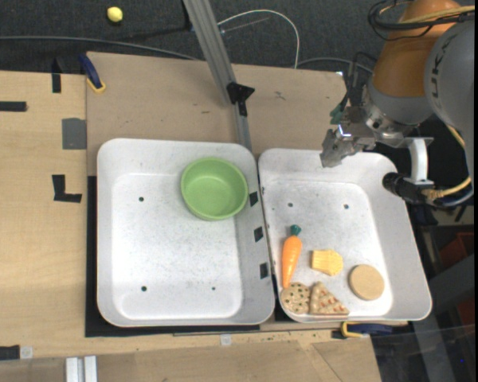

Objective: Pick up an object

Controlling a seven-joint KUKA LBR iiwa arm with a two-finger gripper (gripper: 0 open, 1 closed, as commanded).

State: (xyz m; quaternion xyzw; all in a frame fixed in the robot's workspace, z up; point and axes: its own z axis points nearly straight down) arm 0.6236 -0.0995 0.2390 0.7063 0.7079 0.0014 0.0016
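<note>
Hand (334, 156) of the grey arm (430, 54) hovers over the far edge of the right bin (398, 237), tipped down toward the bin's far left corner; whether it is wide or narrow cannot be told from this angle, and nothing shows in its grasp.

Well apart from it, toward the near side of the same bin, lie the candidates for the pick: an orange toy carrot (291, 259) with its green top pointing far, a yellow cheese wedge (327, 262) just to its right, a round tan biscuit (366, 282) further right, and, against the near rim, a chocolate-chip cookie (295, 298) touching a pizza slice (327, 301).

In the left bin (143, 253) a green bowl (213, 188) sits alone near the far right corner.

Beyond the bins, a grey metal pole (215, 50) slants across the tabletop (32, 213), and a small yellow ball (115, 13) rests on the dark floor at far left.

By the look of things, the pick has not yet been made: every object lies in a bin, and the reach, descent, closing and lift all appear to remain.
</note>
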